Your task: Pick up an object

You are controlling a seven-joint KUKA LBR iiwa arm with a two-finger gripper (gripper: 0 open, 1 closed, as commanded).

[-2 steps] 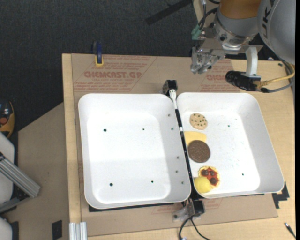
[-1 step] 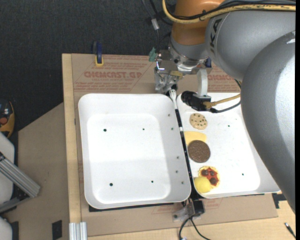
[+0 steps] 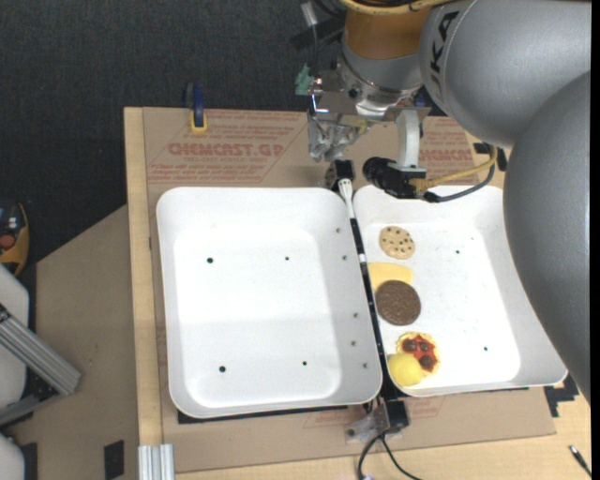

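Camera view showed me the table (image 3: pixel 234 141) from above, with its brown board and red letters. Two shallow white bins sat on it side by side. The left white bin (image 3: pixel 178 309) had only small dark dots on its floor. The right white bin (image 3: pixel 487 281) held four small food toys in a row near its left wall.

At the top of the row lay a round pale cookie with dark chips (image 3: pixel 397 242). Just below it lay a flat yellow piece (image 3: pixel 384 274). A round dark brown cookie (image 3: pixel 397 302) lay on the lower part of the yellow piece, touching it. Lowest in the row sat a yellow lump with red and dark bits on top (image 3: pixel 414 356), near the front edge of the bin.

The big grey arm (image 3: pixel 525 94) came in from the right. Its orange band (image 3: pixel 380 28) was at the top of the picture. The end effector (image 3: pixel 330 141) hung over the brown board behind the bins, well apart from the food toys. I could not tell how it stood. I saw nothing in it.

A small blue and yellow clamp (image 3: pixel 197 105) sat on the back edge of the board.
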